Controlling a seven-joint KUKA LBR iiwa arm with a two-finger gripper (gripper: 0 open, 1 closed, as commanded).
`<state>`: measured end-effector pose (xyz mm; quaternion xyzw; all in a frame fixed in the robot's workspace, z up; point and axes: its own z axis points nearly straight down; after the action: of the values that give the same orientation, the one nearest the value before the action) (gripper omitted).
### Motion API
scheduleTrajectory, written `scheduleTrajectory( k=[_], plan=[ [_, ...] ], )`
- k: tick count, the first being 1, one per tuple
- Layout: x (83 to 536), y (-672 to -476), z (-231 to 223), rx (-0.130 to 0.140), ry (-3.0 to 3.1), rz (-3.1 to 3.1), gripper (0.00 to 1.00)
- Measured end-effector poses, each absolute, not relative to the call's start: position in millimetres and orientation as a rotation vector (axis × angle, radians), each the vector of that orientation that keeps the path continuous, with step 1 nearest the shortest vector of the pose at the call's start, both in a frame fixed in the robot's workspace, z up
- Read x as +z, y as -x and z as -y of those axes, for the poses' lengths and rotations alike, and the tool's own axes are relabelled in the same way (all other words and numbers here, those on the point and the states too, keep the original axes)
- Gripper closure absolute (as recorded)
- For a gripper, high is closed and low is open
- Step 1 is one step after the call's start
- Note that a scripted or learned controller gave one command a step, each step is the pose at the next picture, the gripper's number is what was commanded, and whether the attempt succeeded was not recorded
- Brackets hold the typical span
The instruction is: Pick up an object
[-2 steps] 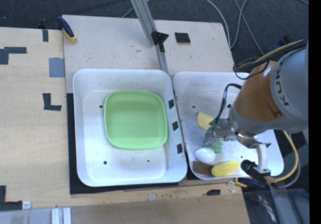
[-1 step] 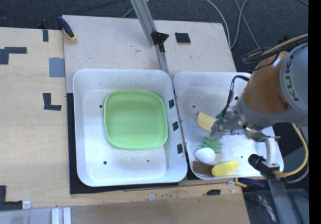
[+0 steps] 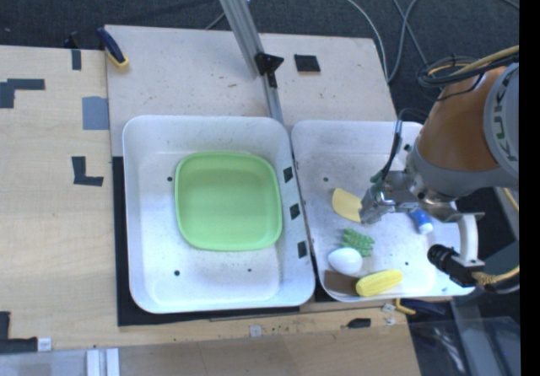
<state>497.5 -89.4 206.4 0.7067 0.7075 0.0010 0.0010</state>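
Observation:
In the right bin [image 3: 337, 147] lie a pale yellow wedge-shaped piece [image 3: 345, 203], a small green leafy toy [image 3: 358, 240], a white egg-shaped object [image 3: 344, 260] and a yellow corn cob [image 3: 379, 283]. A small blue item [image 3: 419, 222] peeks out beside the wrist. My gripper [image 3: 372, 209] hangs low in this bin, right next to the yellow wedge's right edge. Nothing can be seen held in it.
The left bin [image 3: 143, 197] holds a square green plate [image 3: 228, 201]. A metal pole [image 3: 240, 20] slants across the bench behind the bins. Cables loop at the back right. The arm's grey and orange body [image 3: 460, 147] covers the right bin's far right side.

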Motion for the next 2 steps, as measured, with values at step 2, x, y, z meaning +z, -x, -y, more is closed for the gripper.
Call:
scheduleTrajectory(
  k=[2],
  plan=[
    [237,-511.5,37,-0.001,-2.217,-2.228,1.00]
  ],
)
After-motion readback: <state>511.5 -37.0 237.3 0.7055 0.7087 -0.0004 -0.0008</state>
